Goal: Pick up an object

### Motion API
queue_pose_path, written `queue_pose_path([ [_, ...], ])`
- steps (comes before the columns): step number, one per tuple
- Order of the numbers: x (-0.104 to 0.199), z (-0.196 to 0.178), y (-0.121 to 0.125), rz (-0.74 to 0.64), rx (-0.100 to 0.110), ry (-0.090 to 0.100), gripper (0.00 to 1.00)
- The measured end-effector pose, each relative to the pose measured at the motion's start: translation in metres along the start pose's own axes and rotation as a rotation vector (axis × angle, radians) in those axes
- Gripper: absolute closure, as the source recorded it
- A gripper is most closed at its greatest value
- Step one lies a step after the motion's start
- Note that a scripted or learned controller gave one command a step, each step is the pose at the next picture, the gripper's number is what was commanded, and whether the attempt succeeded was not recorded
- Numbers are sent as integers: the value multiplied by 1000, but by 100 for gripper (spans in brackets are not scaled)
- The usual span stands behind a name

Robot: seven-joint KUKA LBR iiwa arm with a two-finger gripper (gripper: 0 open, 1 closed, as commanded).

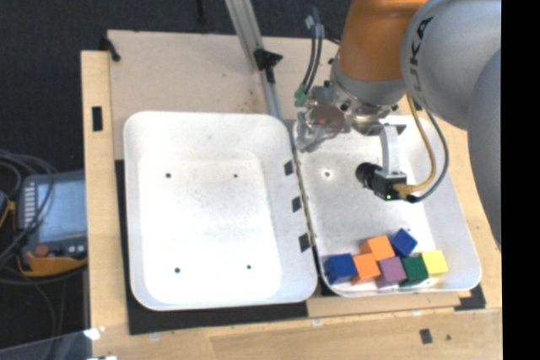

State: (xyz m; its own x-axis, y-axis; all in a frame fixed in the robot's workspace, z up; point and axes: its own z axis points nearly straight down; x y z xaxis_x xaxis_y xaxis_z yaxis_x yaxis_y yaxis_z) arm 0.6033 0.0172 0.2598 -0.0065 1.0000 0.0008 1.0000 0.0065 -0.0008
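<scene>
Coloured blocks (pixel 388 260) lie clustered in the near corner of the right bin (pixel 337 190), well apart from the gripper (pixel 314 129) and below it in the camera view. Among them are a blue block (pixel 339 266) at the cluster's left end, an orange one (pixel 366 265) touching it, a second orange one (pixel 380 247) just behind, a purple one (pixel 391 269), a green one (pixel 414 268), a yellow one (pixel 434 262) at the right end, and a second blue one (pixel 404 242) tilted at the back. They sit packed against one another and against the bin's front wall. The gripper hangs over the far left corner of the same bin, close to the rim where the two bins meet; whether it is spread or closed cannot be told, and nothing can be seen in its grasp. The left bin (pixel 211 206) lies beside it. Above the gripper rises the orange band (pixel 380 21) of the grey arm (pixel 460 55). A slanted metal rail (pixel 240 8) runs up past the gripper's left.
</scene>
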Motion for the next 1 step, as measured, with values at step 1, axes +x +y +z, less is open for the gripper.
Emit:
queue_pose_path([
  [1,58,3,-8,-1,-1,1,100],
])
